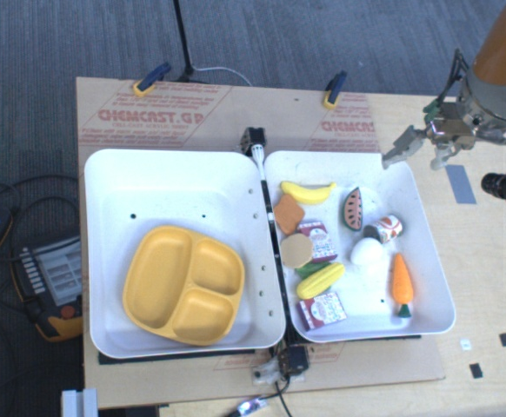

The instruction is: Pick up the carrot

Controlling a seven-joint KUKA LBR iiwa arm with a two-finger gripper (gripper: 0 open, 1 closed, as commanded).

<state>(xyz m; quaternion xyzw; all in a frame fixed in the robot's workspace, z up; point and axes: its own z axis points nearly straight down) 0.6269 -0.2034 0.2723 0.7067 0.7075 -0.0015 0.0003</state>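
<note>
- Two shallow white bins sit side by side on the bench; the left bin (105,189) carries a yellow divided plate (183,283) with three compartments, and the right bin (427,224) carries the toy food.
- One grey arm (496,68) with an orange band reaches in from the upper right, its wrist above the bench just outside the right bin's far right corner.
- Its gripper (420,148) hangs over that corner, well apart from all the food; the two fingers are spread apart, one slanting down-left over the bin's rim, and nothing lies between them.
- Near the right wall of the right bin lies the carrot (401,281), orange, with its green top toward the near edge, touched by nothing but the bin floor.
- Just left of the carrot is a white egg-like ball (368,253), and above it a small red and white piece (389,228).
- Farther in lie a watermelon slice (352,208), a banana (306,192), an orange-brown wedge (289,215), a round tan disc (296,250), a corn cob (320,280) and two small red and white cartons (324,309).
- Under the bins is a cardboard sheet (149,115) with red printing, held by two blue and yellow clamps (151,78) at its far edge.
- Grey carpet (62,24) surrounds the bench, with a black pole (180,24) standing behind and a handheld controller (49,272) on the floor at left.
</note>
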